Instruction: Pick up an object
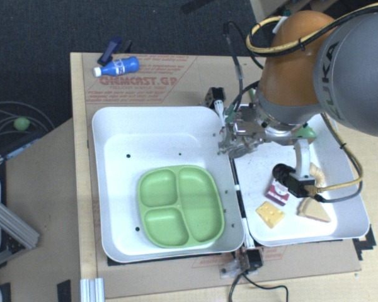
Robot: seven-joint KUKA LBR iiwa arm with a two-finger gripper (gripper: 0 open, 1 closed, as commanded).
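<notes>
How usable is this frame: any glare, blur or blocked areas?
Camera view: lighting is even, with soft glare on the left bin floor; the green divided plate is sharp; the arm looms large and soft-edged at upper right, covering part of the right bin; the floor beyond the bench is dark.

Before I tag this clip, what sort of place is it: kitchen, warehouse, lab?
Most likely a robotics lab bench set up for grasping trials. Two white bins sit side by side on a wooden board, loose cables lie on the dark floor, and the items are toys, like the green divided plate.
</notes>
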